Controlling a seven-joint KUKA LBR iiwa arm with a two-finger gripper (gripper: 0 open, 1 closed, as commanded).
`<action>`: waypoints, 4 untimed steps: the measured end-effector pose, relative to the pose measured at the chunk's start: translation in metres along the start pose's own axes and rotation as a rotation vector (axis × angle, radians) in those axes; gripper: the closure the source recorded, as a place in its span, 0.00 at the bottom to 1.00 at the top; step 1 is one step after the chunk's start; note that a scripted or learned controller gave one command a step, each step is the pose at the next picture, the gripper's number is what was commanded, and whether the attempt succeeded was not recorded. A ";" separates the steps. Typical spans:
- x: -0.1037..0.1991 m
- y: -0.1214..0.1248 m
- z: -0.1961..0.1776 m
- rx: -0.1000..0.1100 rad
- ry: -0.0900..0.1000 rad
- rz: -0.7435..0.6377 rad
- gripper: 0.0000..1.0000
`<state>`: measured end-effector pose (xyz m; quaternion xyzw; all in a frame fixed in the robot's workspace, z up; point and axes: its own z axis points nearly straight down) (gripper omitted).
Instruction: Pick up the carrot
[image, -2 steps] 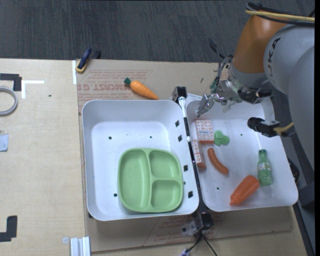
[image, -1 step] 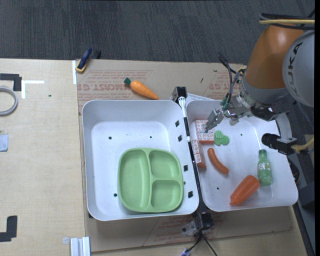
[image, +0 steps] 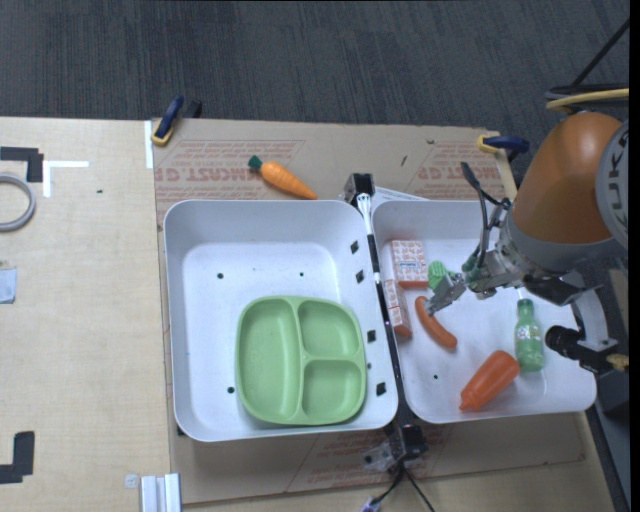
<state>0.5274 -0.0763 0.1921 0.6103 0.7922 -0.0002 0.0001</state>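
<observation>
Nearest you, a carrot (image: 489, 380) lies in the right bin (image: 560, 400) beside a green bottle (image: 529, 337), your jaws (image: 442, 297) hang over a sausage (image: 436, 324), whether apart or together you cannot tell, and another carrot (image: 283, 177) rests on the desk (image: 80, 330) beyond.

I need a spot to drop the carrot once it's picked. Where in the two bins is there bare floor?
Left bin: bare floor behind and left of the green tray. Right bin: crowded around the gripper, sausage, carrot and bottle; only its far floor behind the carton is bare.
</observation>
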 end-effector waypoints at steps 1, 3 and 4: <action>0.099 -0.017 0.000 0.000 0.001 -0.197 0.00; 0.027 -0.040 -0.040 -0.006 -0.005 -0.585 1.00; -0.033 -0.059 -0.081 -0.003 -0.003 -0.572 1.00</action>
